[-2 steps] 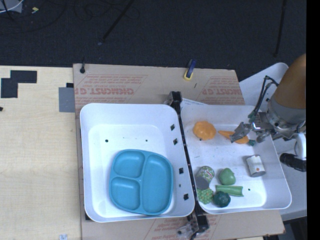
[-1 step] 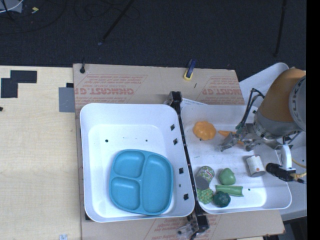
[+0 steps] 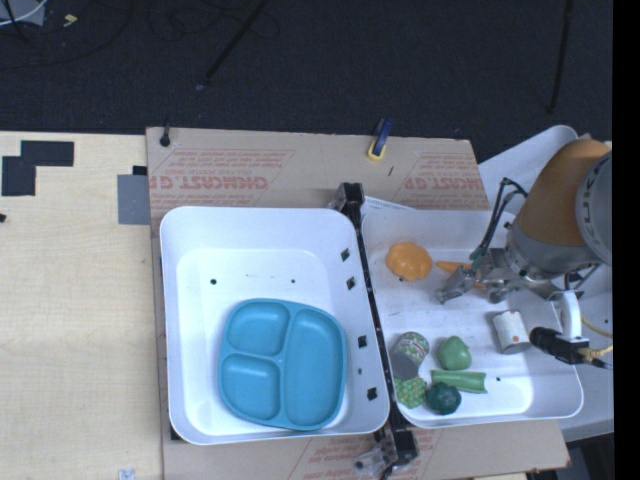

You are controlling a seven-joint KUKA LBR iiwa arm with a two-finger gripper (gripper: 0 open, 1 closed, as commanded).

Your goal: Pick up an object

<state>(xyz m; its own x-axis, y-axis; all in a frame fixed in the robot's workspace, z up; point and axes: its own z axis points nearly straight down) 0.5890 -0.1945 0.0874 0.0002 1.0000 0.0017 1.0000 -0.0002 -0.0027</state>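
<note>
In the right bin (image 3: 560,398), my gripper (image 3: 448,290) reaches in from the right and sits low over the bin floor near its middle. An orange round object (image 3: 409,261) lies just to its upper left, a short way off. A thin orange piece (image 3: 450,266) shows between that object and the gripper. A small white and grey cylinder (image 3: 508,330) lies to the gripper's lower right. Along the bin's front lie a green pepper-like piece (image 3: 454,352), a long green piece (image 3: 460,379), a dark green ball (image 3: 442,399), a grey-green round thing (image 3: 409,348) and a speckled lime piece (image 3: 410,392).
The left bin (image 3: 190,258) holds a blue divided plate (image 3: 282,363). A black divider (image 3: 362,288) runs between the two bins. Cardboard (image 3: 300,173) lies under both, with a blue and yellow clip (image 3: 379,139) at its back edge. The arm's orange band (image 3: 560,193) stands at the right.
</note>
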